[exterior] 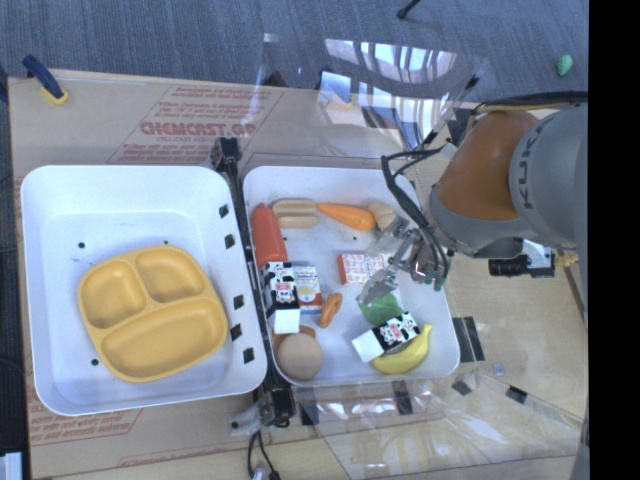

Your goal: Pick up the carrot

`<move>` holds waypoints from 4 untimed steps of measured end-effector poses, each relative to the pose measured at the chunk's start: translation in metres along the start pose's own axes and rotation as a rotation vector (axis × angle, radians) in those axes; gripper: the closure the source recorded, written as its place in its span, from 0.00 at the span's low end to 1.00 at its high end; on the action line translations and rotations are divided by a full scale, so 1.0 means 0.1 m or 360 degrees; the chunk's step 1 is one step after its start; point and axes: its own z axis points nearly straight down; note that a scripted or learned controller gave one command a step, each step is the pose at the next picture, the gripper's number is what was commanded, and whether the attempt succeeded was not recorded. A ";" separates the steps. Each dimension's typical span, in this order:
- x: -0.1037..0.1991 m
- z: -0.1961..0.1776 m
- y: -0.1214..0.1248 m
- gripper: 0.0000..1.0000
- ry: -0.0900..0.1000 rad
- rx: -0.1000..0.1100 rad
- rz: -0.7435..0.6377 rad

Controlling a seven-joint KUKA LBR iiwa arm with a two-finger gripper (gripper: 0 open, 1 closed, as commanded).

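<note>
The claw [392, 268] is hard to read — cables and glare crowd its tip, so I cannot tell how it stands or whether it touches anything. The grey arm with its orange band [485, 173] is cut off at the right edge. A brown cardboard-covered counter [180, 118] carries two shallow white bins over blue-grey carpet [200, 13]. The claw hangs over the right-hand white bin [300, 176]. The long orange carrot [346, 216] lies just up and left of the claw, untouched, beside a tan bread roll [294, 211]. A yellow banana [405, 354] sits below the claw. Far left, the other white bin [50, 193] holds a yellow divided plastic tray [152, 311].
</note>
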 end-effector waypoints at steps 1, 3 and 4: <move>-0.49 0.43 0.21 0.00 -0.0017 0.0001 -0.0281; -0.86 0.18 0.40 1.00 -0.0015 0.0003 -0.0179; -0.86 0.19 0.41 0.00 -0.0013 0.0003 -0.0180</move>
